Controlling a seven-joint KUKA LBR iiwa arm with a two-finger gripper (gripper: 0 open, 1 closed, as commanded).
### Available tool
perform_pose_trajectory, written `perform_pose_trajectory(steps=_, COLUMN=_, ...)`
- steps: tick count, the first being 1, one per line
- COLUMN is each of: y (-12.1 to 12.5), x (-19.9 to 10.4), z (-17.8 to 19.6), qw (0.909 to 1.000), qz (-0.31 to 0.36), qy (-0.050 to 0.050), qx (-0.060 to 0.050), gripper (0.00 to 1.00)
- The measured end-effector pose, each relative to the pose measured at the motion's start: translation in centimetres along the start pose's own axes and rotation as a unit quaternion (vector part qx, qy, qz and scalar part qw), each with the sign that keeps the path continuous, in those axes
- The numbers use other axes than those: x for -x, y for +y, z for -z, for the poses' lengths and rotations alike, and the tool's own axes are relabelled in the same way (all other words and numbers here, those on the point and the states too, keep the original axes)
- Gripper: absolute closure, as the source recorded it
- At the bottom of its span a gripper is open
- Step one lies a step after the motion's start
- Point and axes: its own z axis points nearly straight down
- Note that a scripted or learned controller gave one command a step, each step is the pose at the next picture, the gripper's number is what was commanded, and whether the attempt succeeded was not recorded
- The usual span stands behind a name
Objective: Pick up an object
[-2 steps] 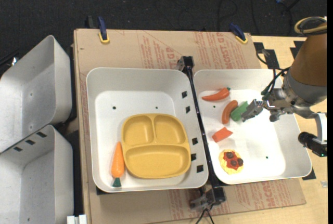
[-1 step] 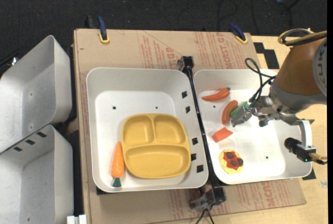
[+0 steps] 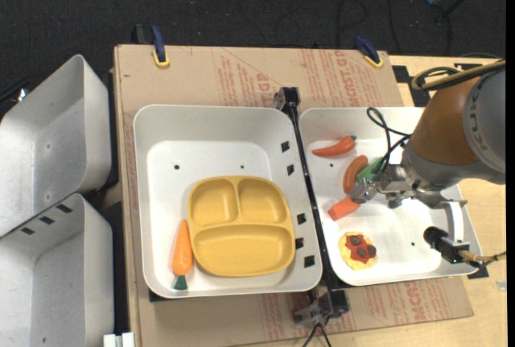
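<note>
Tool (image 3: pixel 364 191) down in the right bin (image 3: pixel 402 269) — spread or pinched, cannot tell — just beside a sausage (image 3: pixel 354 173) and an orange piece (image 3: pixel 344 208), chili pepper (image 3: pixel 333 147) near.

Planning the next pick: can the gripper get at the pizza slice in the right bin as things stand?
Probably yes. The pizza slice lies flat with bare bin floor around it, apart from the other toys, nothing on top. The gripper hangs in the same right bin, just behind it.

Glossy yellow plastic tray (image 3: pixel 241 237)
</note>
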Motion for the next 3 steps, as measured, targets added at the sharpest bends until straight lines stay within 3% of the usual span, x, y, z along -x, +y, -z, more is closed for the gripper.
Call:
perform_pose_trajectory(steps=1, y=0.1, x=0.0, z=1.3, qw=1.0000, qz=-0.001, qy=0.000, qx=0.002, gripper=1.00)
perform_pose_trajectory(steps=3, y=-1.0, x=1.3, z=11.4, qw=1.0000, qz=0.000, qy=-0.002, qx=0.005, gripper=1.00)
